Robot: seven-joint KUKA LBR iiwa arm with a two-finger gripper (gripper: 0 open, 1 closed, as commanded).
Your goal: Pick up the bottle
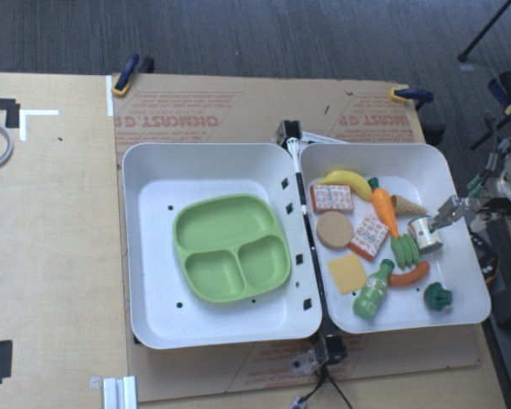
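Green and lying on its side, the bottle (373,291) rests near the front edge of the right bin (460,313), its cap end just beside the yellow cheese slice (347,273). Its long axis runs diagonally, cap toward the far right. The gripper (450,212) hangs at the bin's right rim, so the bottle lies leftward and nearer the front.

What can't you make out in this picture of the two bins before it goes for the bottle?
- Tool: small in the camera view at the right bin's edge; its state is too small to read.
- Arm: cut off by the right edge of the camera view.
- Green bottle: label too small to read.
- Two red-and-white packets: print too blurred to read.
- Silver can: marking unreadable at this size.
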